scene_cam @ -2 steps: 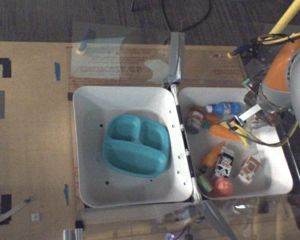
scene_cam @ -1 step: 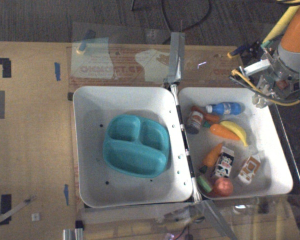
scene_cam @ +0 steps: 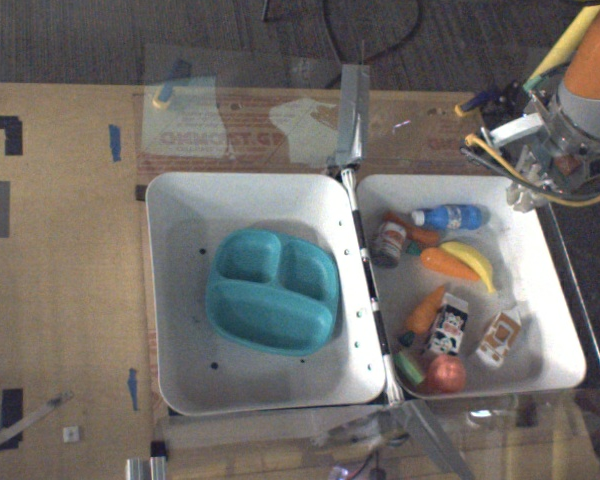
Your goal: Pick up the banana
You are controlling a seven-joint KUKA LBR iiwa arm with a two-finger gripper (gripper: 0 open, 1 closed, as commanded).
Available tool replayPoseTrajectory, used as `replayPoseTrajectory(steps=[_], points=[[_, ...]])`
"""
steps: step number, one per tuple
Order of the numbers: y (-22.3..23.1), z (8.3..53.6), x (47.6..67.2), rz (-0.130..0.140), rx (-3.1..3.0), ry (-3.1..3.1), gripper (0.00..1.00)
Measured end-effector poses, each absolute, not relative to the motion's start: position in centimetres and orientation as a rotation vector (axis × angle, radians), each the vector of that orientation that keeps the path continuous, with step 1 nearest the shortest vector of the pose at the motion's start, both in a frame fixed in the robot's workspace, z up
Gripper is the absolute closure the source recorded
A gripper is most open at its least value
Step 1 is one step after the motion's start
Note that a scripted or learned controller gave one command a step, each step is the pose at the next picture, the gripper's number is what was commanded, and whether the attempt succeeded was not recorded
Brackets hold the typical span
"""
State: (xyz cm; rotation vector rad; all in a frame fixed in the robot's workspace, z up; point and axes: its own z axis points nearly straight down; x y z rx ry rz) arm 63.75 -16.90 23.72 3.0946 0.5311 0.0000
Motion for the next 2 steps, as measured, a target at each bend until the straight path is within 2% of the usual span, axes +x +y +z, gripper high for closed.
replayPoseTrajectory(steps=[1,2], points=[[-16.7,23.6,63.8,-0.003,3.096,0.533,0.0],[-18.6,16.5,59.1,-0.008,3.111,0.458,0.0]])
